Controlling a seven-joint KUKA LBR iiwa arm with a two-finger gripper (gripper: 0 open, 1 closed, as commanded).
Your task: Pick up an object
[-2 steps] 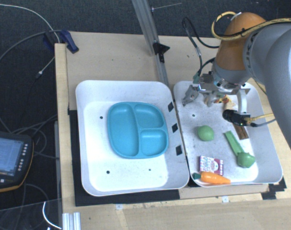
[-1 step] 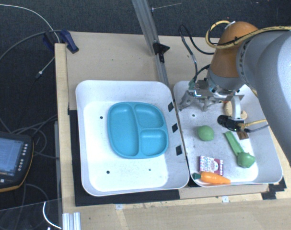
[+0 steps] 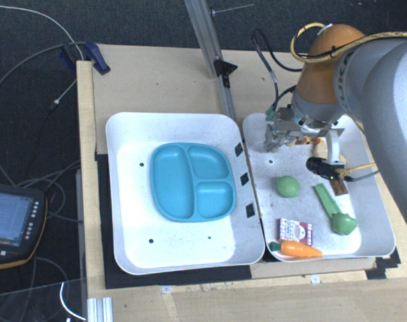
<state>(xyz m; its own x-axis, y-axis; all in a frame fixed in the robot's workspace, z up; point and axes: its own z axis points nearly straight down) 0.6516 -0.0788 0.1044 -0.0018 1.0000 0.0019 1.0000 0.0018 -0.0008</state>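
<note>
While the gripper (image 3: 275, 141) hangs over the right bin (image 3: 384, 237) (finger spread unclear), a green ball (image 3: 287, 186) lies apart below it.

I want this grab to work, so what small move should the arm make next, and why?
Probably shift the gripper toward the near side of the right white bin, over the round green ball. It hangs above bare floor at the far end; the ball lies apart from the other things.

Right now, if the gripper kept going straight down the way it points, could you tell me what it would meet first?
Most likely the bare floor of the right white bin; the gripper hangs over its far left corner, clear of the round green ball, though depth is unclear.
</note>
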